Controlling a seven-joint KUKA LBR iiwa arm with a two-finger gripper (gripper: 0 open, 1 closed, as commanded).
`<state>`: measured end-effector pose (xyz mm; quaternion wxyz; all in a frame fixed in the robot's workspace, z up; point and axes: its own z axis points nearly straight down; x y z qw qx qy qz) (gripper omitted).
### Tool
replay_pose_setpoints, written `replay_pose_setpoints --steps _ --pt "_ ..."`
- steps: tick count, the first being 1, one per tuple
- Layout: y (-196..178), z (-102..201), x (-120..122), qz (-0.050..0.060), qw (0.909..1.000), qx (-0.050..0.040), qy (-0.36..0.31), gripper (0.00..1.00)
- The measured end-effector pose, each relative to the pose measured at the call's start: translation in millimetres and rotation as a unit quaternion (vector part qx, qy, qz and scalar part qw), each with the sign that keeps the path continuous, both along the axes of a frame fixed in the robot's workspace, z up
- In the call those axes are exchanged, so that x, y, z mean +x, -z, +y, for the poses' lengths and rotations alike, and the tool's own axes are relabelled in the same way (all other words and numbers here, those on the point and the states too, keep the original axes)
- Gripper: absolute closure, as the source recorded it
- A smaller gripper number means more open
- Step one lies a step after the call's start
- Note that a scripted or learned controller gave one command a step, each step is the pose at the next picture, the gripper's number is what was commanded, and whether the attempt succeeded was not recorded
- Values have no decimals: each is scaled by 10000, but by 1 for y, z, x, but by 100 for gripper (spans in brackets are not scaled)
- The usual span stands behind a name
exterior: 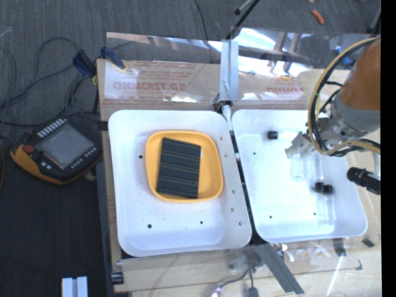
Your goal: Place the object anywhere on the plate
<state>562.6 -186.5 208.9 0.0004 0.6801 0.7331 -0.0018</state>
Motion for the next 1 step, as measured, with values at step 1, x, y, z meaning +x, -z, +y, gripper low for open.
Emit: replay_pose_setpoints --steps 1 --pt "0 0 0 -3 10000 0 -1 0"
